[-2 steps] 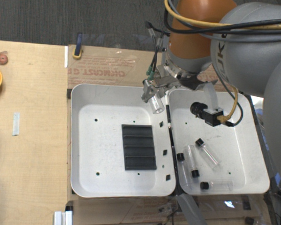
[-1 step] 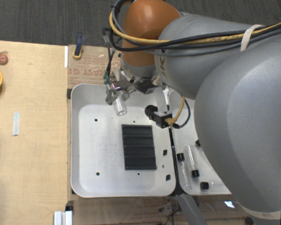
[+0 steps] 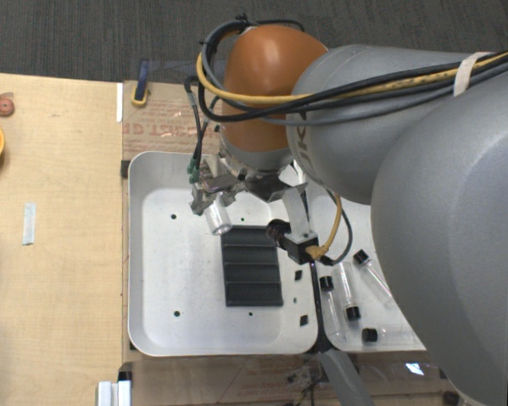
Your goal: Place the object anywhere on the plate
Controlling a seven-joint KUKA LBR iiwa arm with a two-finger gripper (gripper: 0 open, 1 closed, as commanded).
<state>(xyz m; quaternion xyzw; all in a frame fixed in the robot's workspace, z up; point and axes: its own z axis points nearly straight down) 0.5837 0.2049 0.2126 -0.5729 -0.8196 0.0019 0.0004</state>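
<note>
Seemingly, the black ridged block (image 3: 252, 267) lay just below the gripper (image 3: 220, 206) in the left bin (image 3: 153, 260), long axis running top-to-bottom; whether the claw gripped anything, I couldn't tell.

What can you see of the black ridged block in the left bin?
The black block is a flat rectangular slab, dark and matte, looking like plastic or rubber, with crosswise ridges splitting its top into about three bands. It lies flat on the floor of the left bin, right of centre, its long side running away from the camera and slightly skewed. Its far end sits just below the gripper; contact between them can't be judged. Nothing else touches it.
</note>
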